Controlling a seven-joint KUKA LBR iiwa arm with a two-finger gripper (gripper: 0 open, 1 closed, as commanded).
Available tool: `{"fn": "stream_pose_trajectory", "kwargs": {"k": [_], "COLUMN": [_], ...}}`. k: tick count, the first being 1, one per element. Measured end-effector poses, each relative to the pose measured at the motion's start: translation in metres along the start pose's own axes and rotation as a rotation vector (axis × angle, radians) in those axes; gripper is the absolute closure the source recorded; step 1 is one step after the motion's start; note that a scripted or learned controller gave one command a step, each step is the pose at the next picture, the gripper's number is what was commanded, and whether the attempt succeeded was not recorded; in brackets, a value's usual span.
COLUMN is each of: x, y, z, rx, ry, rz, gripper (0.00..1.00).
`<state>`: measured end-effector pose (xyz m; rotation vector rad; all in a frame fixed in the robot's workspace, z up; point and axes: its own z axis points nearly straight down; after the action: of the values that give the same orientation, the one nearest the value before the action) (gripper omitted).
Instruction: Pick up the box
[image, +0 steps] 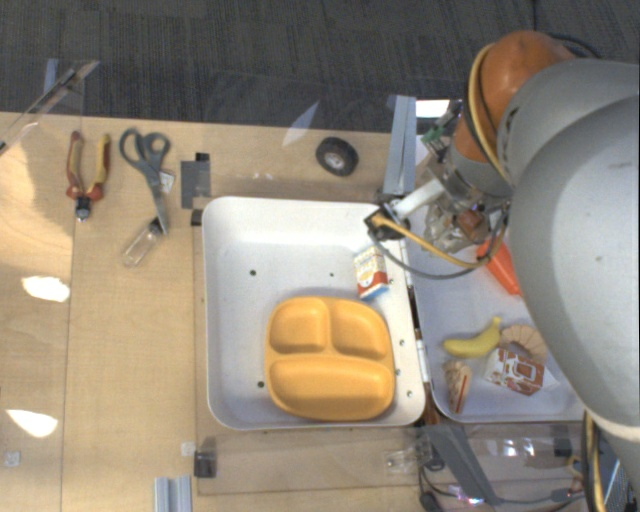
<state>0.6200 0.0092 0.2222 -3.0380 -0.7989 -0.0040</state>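
Box (371, 272) lies in left bin (230, 300), near right wall toward far right corner, just beyond yellow tray (330, 357). Gripper (462, 215) hangs over right bin (560, 400), far end; jaw state: cannot tell. Advice: approach from above, clear bin wall and tray rim. Box small, white-red carton, blue at near end, tilted.

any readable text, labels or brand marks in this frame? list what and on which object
No text can be read in this frame.
Small box in the left bin: red, white and blue print, too blurred to read.
Packet in the right bin: red-brown and white pattern, lettering too small to read.
Yellow tray, scissors, pliers: no markings visible.
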Motion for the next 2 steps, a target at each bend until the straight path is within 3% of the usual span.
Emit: {"fn": "stream_pose_trajectory", "kwargs": {"k": [1,2], "x": [0.020,-0.012], "y": [0.006,-0.036], "z": [-0.042,-0.017], "rx": [-0.001,0.001], "ry": [0.002,-0.003], "rz": [0.311,-0.078], "gripper": [1.00,1.00]}}
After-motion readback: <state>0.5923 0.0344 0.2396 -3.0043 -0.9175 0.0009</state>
